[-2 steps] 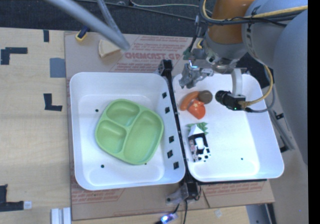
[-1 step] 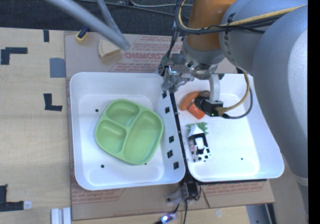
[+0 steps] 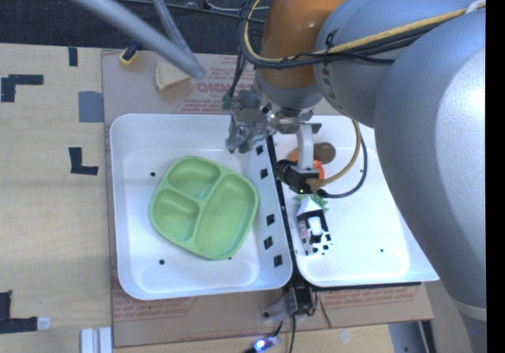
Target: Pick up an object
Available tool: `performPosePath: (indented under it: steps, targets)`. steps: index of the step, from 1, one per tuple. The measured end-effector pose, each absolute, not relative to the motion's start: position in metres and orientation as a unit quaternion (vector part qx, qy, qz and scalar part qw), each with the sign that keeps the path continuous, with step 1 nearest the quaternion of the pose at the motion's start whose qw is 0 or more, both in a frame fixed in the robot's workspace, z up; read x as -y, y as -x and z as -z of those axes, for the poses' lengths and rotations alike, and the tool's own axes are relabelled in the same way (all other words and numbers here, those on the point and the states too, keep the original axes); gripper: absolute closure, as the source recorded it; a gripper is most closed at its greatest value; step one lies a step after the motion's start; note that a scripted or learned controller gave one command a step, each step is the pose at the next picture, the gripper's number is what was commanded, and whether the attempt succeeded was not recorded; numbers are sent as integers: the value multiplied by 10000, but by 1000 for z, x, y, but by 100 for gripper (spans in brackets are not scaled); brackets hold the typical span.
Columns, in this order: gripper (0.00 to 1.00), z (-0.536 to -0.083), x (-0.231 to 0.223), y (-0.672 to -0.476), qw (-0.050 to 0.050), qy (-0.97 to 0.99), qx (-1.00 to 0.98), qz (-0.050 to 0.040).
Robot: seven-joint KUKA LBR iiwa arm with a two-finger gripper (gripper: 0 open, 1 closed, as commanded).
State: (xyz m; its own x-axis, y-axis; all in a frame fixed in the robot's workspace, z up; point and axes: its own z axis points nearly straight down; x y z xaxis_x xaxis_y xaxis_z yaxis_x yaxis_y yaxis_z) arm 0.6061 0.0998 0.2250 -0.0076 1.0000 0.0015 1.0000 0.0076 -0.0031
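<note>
gripper [image 3: 246,137] low over the divider between the two white bins, whether it clamps anything cannot be told, green divided plate [image 3: 205,206] in left bin [image 3: 130,185] at its seven o'clock, small brown and orange items [image 3: 319,154] in right bin [image 3: 387,253] at its three o'clock

My big grey arm [image 3: 426,107] fills the right side of the frame. My orange band [image 3: 296,20] sits near the top middle. Below it, my gripper [image 3: 246,134] points down at the middle.
</note>
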Motion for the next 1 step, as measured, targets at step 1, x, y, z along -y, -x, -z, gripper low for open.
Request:
performPosePath:
  steps: [1]
  targets:
    - [0,-225,-96,-607,9,7060,7082,-11]
